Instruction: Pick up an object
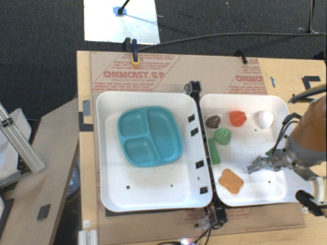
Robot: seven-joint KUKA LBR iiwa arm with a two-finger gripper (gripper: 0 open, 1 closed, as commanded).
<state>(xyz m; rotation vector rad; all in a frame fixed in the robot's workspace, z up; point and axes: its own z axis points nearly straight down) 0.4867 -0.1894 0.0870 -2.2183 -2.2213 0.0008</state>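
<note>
The gripper (258,164) hangs over the bare floor of the right bin (276,185), toward its right edge; whether it is wide or narrow cannot be told, and nothing shows in it. An orange piece (231,180) lies near the bin's front left corner. A brown object (213,121), a red one (237,118) and a white ball (264,119) sit along the far edge, with green pieces (222,136) by the left wall. The left bin (153,193) carries a teal divided plate (150,136).
</note>
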